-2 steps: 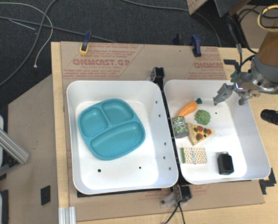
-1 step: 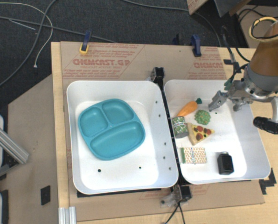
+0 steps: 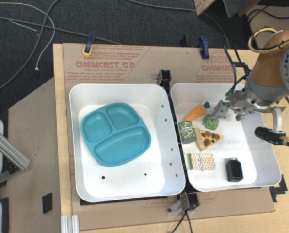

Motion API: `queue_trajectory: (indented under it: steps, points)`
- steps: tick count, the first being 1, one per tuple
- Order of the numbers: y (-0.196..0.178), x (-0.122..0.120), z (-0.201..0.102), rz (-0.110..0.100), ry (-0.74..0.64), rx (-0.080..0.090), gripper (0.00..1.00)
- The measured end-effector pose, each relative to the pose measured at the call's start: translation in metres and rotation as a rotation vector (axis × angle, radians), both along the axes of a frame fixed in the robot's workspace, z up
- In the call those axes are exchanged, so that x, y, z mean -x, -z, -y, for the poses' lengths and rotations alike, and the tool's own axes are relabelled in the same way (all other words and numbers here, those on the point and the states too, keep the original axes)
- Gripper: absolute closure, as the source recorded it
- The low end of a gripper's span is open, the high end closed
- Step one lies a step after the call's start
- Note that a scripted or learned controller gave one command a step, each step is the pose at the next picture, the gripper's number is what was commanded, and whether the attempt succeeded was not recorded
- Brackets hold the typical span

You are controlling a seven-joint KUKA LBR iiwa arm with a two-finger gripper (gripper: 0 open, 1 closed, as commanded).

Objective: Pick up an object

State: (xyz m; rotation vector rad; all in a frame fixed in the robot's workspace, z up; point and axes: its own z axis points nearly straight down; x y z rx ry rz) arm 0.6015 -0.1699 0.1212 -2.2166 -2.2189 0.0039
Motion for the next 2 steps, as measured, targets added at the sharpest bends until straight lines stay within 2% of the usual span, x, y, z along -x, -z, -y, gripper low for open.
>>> queue_trajectory:
  steps: [1, 2]
  points:
    - [0.031, -0.003, -0.002, 0.008, -0.001, -0.004, 0.0]
    - [0.016, -0.007, -0.002, 0.021, -0.002, -0.001, 1.0]
